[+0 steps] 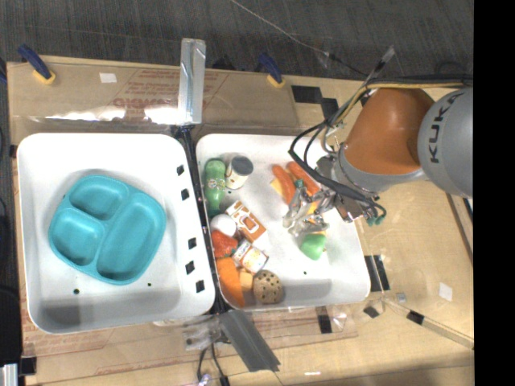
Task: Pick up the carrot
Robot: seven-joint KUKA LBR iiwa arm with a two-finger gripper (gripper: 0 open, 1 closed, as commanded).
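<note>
several toys crowding the carrot (283, 178) in the right bin (348, 273), gripper (306, 210) state unclear, green ball (313, 245) just beside

One camera sits high above the bench (418, 296) and looks down at a slant. It is far enough away to see both white bins whole. The left bin (36, 215) fills the left half of the picture, and the right bin (346, 276) sits in the middle. The dark floor (241, 6) runs along the top. The arm (402, 135) comes in from the right edge.
</note>
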